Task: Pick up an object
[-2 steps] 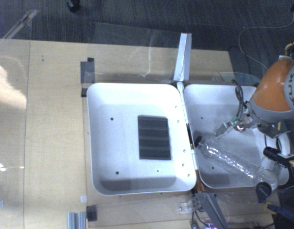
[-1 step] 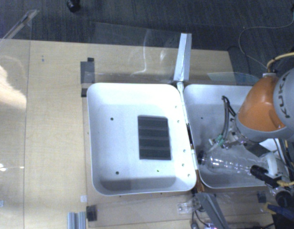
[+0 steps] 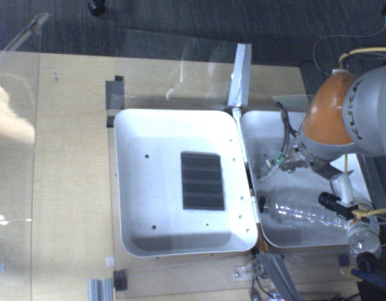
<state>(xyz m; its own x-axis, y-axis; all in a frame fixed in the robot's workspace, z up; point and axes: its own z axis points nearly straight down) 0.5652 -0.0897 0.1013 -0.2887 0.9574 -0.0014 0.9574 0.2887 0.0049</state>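
One gripper (image 3: 272,163) is being shown at the tip of one grey arm (image 3: 371,105), which is being banded by one orange band (image 3: 324,115) above the wrist. The gripper is being held low inside the right bin (image 3: 263,129), close to that bin's left wall. Whether it is released or clenched cannot be told.

One clear bottle (image 3: 299,214) is being seen lying on its side in the same bin. It is lying just beside the gripper, toward the view's bottom edge, and whether the two are touching cannot be told. Its dark end is being pointed at the wall between the bins. The bottle is looking transparent, glossy and roughly cylindrical.

Two bins are being counted, both shallow, white, smooth and round-cornered. In the left bin (image 3: 149,137), one dark slab (image 3: 202,180) is being seen lying flat near the middle, well apart from the gripper. It is rectangular, matt and ribbed in bands across its width.

Both bins are being borne by one pale wooden bench (image 3: 61,187).
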